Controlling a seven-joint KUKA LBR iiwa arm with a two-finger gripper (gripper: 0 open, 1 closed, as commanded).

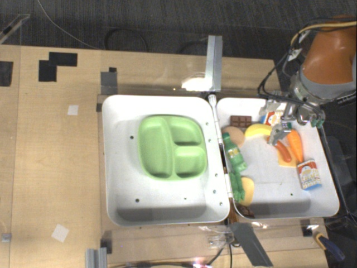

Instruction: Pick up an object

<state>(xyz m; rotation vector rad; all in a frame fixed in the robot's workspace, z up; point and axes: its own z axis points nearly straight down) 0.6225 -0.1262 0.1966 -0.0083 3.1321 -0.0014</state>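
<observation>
Left bin (120,166): we are seeing a green tray (170,147) lying in it, well apart from the hand.

Divider side of right bin (329,197): a green bottle (234,158) is lying along the wall, its long axis running near to far; a brown round thing (235,135) is sitting by its far end, a yellow-orange piece (247,188) by its near end.

Far part of right bin: a chocolate bar (241,120) is lying flat, a banana (257,131) just right of it, stretching left to right.

Hand (280,133): we are seeing it hanging over the far right part of the right bin, just right of the banana and just left of the carrot (294,144). How wide it stands we cannot tell; we are seeing nothing held in it.

Carrot: we are judging this the likeliest target. It is lying just right of and slightly nearer than the hand, long axis running far to near, an orange flat piece (285,155) touching its left side.

Carton (309,173): it is lying nearer than the carrot, near the right wall.

Coming move: we are reckoning a short shift right, closing across the carrot's width.
</observation>
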